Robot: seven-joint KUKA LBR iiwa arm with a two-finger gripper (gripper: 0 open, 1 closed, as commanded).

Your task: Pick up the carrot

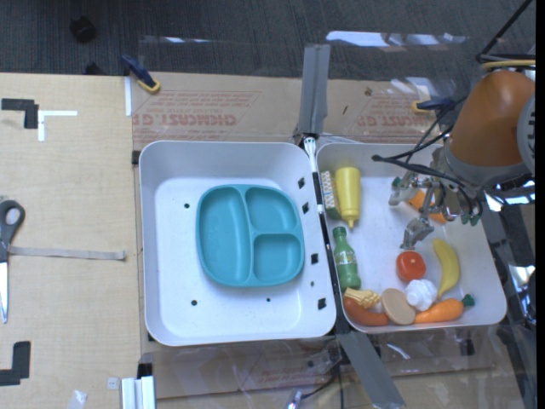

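Observation:
The carrot [440,312] is orange with a green top and lies along the front wall of the right bin [375,164], near its front right corner. My gripper [414,212] hangs over the back right part of that bin, well behind the carrot and apart from it. A small orange thing [426,204] shows partly under the gripper; I cannot make out what it is or whether it is held.
Around the carrot lie a white garlic [420,293], a tomato [410,265], a banana [446,265], a tan round piece [396,306] and corn [361,297]. A yellow bottle [347,193] and a green bottle [345,258] lie at the bin's left. The left bin holds a teal divided plate [250,235].

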